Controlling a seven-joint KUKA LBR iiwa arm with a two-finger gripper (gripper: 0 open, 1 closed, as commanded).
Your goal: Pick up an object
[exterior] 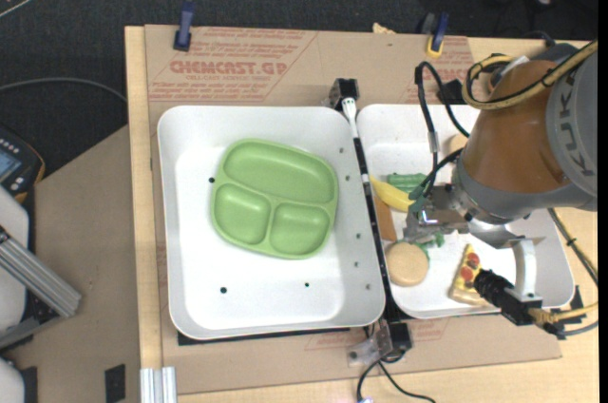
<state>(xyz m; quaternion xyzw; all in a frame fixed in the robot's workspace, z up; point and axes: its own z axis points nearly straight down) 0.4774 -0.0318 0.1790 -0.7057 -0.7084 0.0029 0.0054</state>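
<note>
The right bin (pixel 404 127) holds a yellow banana-shaped piece (pixel 389 193), a green toy (pixel 407 181) behind it, a round tan cookie-like piece (pixel 409 265) and a pizza-slice toy (pixel 465 276) near the front. My gripper (pixel 425 222) hangs low over the middle of this bin, just right of the yellow banana-shaped piece and above the cookie-like piece. A bit of green shows right under the gripper. The arm's orange and grey body hides the bin's right half.
The left bin (pixel 190 278) carries a light green divided plate (pixel 274 198) at its middle. A dark divider strip (pixel 365 192) runs between the bins. Blue clamps (pixel 184 27) sit on the cardboard at the back.
</note>
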